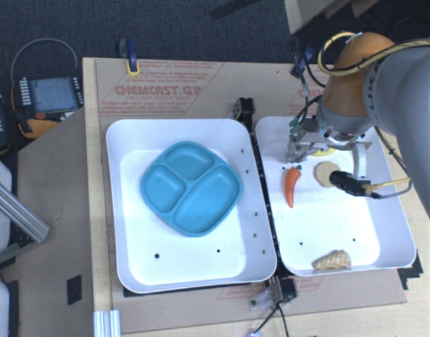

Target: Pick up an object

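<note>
An orange toy carrot (292, 187) lies in the right bin (355, 230) near its left wall, stalk end pointing to the far side. My gripper (297, 153) hangs right at the carrot's stalk end, pointing down into the bin. A round tan biscuit (325, 173) lies just right of the carrot. Behind the gripper a yellow object (321, 150) is partly hidden. A tan bread-like piece (332, 260) rests near the bin's front wall.
The left bin (130, 244) holds a blue divided plate (191, 187) at its middle. A black clamp (243, 108) sits between the bins at the far side. The arm's black and yellow cable (369, 185) hangs over the right bin.
</note>
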`<state>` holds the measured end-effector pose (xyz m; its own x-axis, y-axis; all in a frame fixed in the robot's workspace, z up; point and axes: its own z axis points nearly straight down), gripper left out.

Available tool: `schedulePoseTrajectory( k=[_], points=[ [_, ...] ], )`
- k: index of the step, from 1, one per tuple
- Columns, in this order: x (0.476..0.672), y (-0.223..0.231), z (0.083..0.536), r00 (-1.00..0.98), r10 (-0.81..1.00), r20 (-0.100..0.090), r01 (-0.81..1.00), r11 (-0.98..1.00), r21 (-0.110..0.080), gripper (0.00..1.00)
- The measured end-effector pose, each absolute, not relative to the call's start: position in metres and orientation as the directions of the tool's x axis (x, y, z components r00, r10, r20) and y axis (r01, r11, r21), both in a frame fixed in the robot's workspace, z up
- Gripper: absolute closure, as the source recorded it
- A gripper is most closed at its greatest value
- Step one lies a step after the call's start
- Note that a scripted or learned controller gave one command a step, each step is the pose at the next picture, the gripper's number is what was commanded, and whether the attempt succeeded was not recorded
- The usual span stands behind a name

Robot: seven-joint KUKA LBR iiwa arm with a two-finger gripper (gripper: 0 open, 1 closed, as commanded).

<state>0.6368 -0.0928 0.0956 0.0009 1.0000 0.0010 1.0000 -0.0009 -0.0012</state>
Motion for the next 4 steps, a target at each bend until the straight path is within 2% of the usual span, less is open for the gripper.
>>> schedulePoseTrajectory(
  k=[1,2,3,4],
  points=[
    [0.632,-0.092,0.140,0.001,1.000,-0.001,1.000,-0.001,0.004,1.00],
    [0.641,-0.098,0.196,0.000,1.000,-0.002,1.000,0.000,0.008,1.00],
    [0.642,-0.098,0.216,-0.001,1.000,-0.001,1.000,0.001,0.005,1.00],
    [0.637,-0.047,0.228,-0.005,1.000,0.001,1.000,0.005,0.001,1.00]
  ],
)
